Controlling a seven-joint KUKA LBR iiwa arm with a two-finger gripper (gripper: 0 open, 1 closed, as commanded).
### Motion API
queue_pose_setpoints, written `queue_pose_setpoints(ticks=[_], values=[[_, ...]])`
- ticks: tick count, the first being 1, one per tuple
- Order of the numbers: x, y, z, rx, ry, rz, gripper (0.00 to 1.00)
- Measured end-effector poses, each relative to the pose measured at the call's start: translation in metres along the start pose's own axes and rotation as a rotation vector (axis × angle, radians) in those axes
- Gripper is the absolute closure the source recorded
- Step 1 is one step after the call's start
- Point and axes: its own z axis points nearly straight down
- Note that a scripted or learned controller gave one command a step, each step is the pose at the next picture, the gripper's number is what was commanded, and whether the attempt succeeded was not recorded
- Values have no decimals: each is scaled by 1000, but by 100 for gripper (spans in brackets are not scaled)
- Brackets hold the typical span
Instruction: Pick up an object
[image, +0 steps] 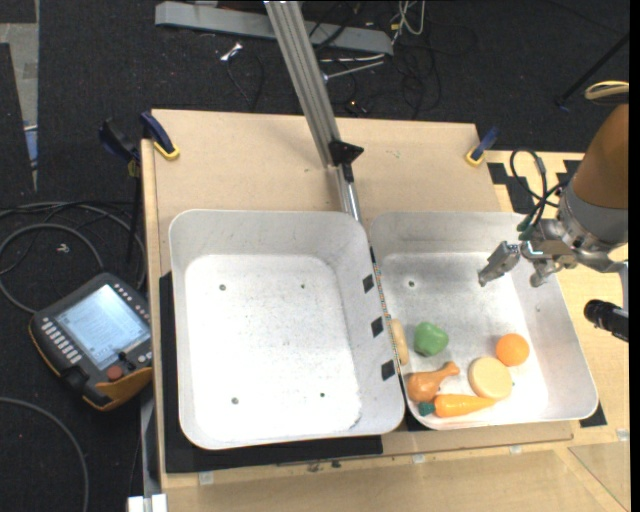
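Toy foods cluster in the near part of the right bin (560, 330): a green piece (431, 338), an orange ball (512, 349), a pale yellow round piece (490, 378), a tan drumstick (432, 381) and an orange carrot (463, 404) lying along the near wall. The gripper (518, 264) hangs over the bin's far right part, well apart from the foods, its two fingers spread apart with nothing between them. The left bin (200, 240) adjoins. A teach pendant (95, 338) rests on the floor at left.
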Motion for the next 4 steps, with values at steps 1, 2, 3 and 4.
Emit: queue_pose_setpoints(ticks=[1,2,3,4], values=[[0,1,-3,-5,-2,-1,0],[1,-2,61,1,0,2,0],[1,-2,103,-3,-2,2,0],[1,-1,90,-7,-2,2,100]])
